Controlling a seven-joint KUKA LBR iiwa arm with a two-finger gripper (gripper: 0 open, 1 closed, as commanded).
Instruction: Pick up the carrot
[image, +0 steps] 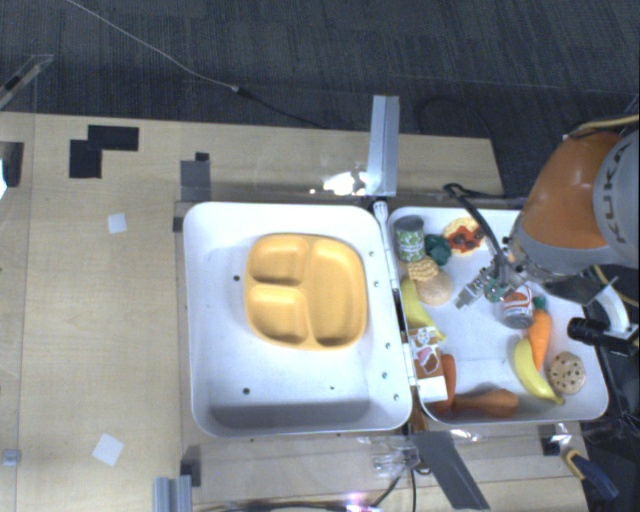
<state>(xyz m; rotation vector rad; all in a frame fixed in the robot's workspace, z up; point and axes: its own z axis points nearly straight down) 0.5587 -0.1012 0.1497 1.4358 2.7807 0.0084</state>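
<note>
Grey arm with orange band (565, 195) reaching in from the right, over the right bin (600, 405). Tool (490, 288) low in that bin's middle, pointing left, its state impossible to tell at this size. Nothing visibly between the tips. Carrot (540, 338) just right of and below the tool, lying near upright, green top toward the tool, apart from it. Small clear item (516, 308) just above the carrot, too blurred to name. Banana (531, 372) touching the carrot's left side, curving down to the bin's lower right. Cookie (566, 372) just right of the banana. Along the right bin's left edge, top to bottom: can (410, 240), cracker (423, 269) and bread roll (436, 290), yellow item (414, 305), small carton (428, 352). Sweet potato (485, 402) along the bottom edge. Dark green item (437, 248) and a red-and-yellow one (462, 236) near the top. Left bin (215, 400) beside it, touching, holding a yellow divided tray (305, 290) at its centre. Pale wooden desk (90, 330) beneath both bins
</note>
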